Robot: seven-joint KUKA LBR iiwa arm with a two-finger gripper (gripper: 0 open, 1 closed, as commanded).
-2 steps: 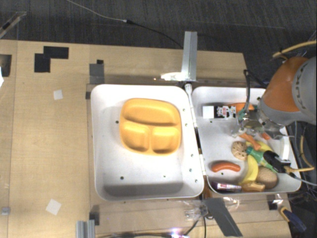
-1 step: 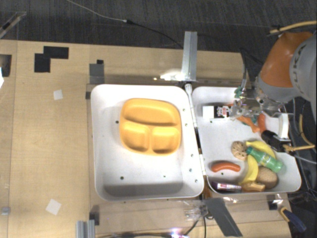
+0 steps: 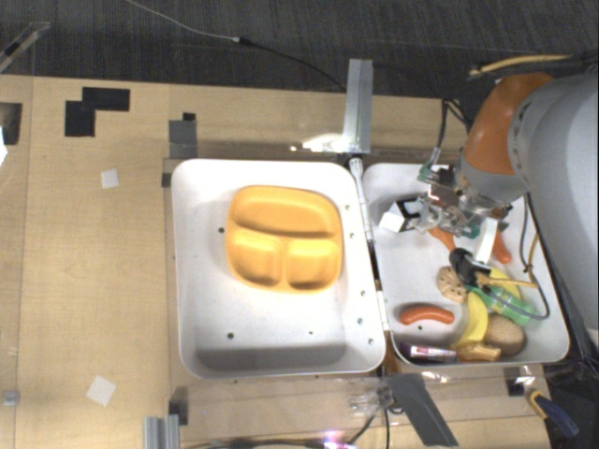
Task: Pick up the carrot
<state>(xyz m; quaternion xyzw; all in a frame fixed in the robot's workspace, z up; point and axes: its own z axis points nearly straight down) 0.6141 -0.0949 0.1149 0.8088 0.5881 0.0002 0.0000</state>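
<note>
Arm (image 3: pixel 552 148): grey, orange band above wrist; enters from the right, bent downward; gripper (image 3: pixel 449 215): lowered, pointing down and left, wrist cabling visible beside it.

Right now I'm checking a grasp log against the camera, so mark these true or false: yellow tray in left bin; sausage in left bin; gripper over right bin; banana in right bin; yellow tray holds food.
1. The yellow tray lies in the left bin. True.
2. The sausage lies in the left bin. False: it is in the right bin.
3. The gripper is over the right bin. True.
4. The banana is in the right bin. True.
5. The yellow tray holds food. False: its compartments are bare.
</note>
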